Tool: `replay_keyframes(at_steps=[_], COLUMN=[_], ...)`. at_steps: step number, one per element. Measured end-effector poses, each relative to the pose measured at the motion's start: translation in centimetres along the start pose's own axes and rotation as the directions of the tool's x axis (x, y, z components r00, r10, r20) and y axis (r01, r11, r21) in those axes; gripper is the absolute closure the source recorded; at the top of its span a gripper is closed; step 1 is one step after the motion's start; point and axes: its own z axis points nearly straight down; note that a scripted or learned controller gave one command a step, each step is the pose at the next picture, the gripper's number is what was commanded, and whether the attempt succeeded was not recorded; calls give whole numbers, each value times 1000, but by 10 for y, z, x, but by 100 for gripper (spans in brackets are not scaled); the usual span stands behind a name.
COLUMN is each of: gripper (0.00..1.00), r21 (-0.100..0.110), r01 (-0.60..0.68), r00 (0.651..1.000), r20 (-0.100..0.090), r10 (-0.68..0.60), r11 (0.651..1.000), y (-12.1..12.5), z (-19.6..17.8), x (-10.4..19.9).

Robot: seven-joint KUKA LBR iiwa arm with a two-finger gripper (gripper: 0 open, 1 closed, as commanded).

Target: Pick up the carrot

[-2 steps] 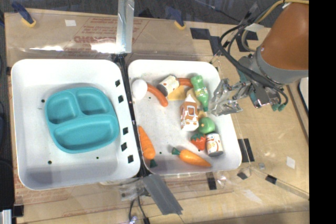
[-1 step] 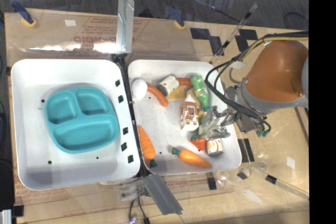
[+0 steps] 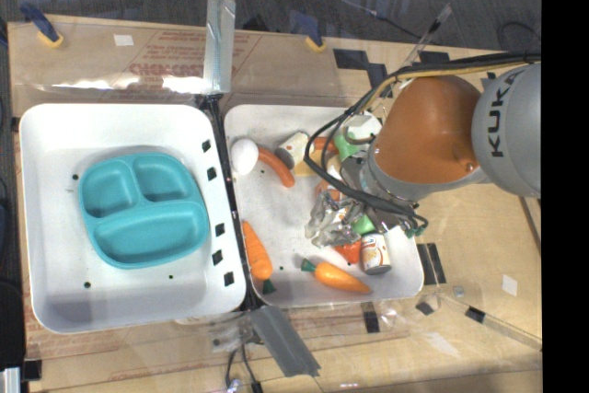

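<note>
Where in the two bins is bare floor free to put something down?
Left bin: bare strip around the teal tray, widest below it. Right bin: small patch between egg, carrot and gripper. Crowded under the arm.

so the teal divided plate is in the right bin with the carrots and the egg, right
Not quite. The camera view shows the teal divided plate in the left bin, by itself. The carrots and the egg are in the right bin, where the gripper is reaching.
</note>
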Motion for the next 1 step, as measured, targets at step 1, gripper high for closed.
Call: replay_keyframes(at_steps=[1], gripper=[100], r21=[4], r01=[-202], r00=[979], r20=[4], r10=[202], r11=[979], y=[-38], z=[-31], x=[1])
